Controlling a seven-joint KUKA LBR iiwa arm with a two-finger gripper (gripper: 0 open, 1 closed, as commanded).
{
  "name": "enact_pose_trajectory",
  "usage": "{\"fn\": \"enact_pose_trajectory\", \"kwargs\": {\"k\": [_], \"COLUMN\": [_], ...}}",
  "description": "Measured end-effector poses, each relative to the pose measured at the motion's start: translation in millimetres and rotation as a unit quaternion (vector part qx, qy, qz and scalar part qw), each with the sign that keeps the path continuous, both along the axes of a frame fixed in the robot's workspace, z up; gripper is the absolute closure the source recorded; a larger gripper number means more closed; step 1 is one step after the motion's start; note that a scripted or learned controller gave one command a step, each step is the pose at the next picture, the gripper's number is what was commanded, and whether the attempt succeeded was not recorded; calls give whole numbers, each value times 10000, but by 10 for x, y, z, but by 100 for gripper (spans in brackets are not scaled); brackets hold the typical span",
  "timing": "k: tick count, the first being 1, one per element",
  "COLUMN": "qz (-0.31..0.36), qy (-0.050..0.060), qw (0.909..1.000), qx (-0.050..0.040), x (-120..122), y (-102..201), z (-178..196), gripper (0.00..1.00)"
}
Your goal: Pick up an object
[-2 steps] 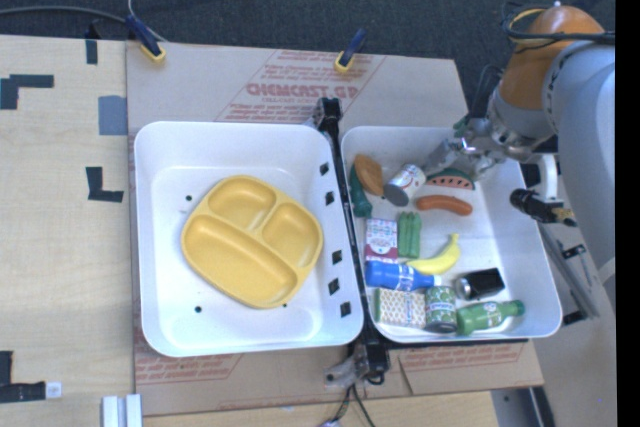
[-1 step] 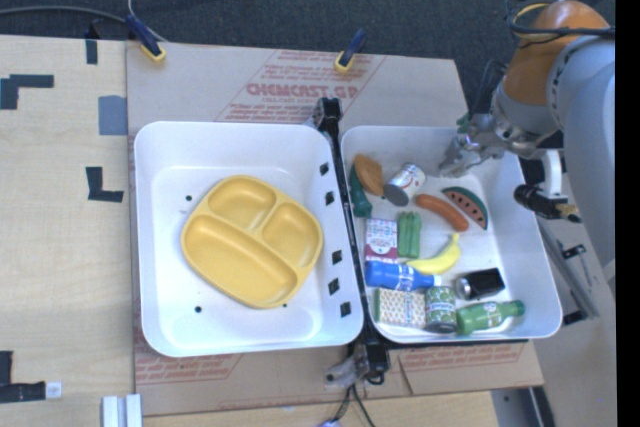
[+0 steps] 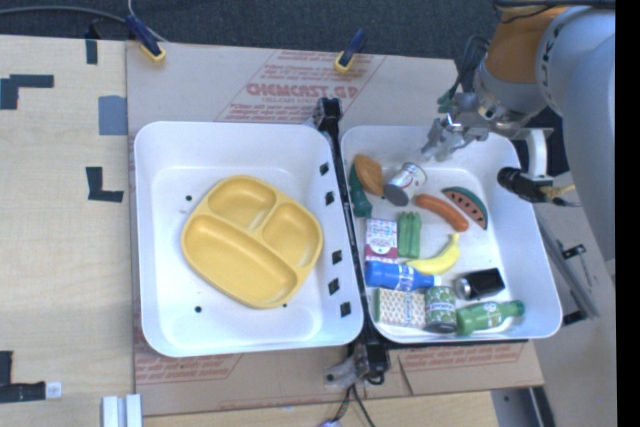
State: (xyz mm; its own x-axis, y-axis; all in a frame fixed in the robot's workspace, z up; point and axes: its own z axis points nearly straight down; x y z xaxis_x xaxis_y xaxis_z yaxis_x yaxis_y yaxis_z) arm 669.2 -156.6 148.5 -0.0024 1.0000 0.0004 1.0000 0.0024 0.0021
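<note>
The right bin (image 3: 520, 245) holds several small objects. A silver can (image 3: 404, 182) lies beside a brown bread-like piece (image 3: 368, 174), with a sausage (image 3: 441, 208), a watermelon slice (image 3: 468, 203) and a banana (image 3: 437, 258) nearby. Along the front lie a blue bottle (image 3: 388, 274), a black can (image 3: 482, 283) and a green bottle (image 3: 489, 315). My gripper (image 3: 438, 141) hangs over the bin's back part, just up and right of the silver can, and nothing shows in it.
The left bin (image 3: 160, 215) holds a yellow divided plate (image 3: 253, 240). A black clamp (image 3: 328, 112) sits where the two bins meet at the back. The arm's grey body (image 3: 590, 95) takes up the right side, over the right bin's outer rim.
</note>
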Motion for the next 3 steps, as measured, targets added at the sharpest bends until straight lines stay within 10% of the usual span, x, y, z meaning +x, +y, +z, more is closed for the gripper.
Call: {"fn": "enact_pose_trajectory", "kwargs": {"k": [1,2,3], "qz": [-2,-1,-5], "qy": [18,19,9], "qw": [10000,10000,10000], "qx": [1,-2,-11], "x": [-9,-10,-7], "y": [401,398,316], "z": [-45,-45,-636], "gripper": [100,0,0]}}
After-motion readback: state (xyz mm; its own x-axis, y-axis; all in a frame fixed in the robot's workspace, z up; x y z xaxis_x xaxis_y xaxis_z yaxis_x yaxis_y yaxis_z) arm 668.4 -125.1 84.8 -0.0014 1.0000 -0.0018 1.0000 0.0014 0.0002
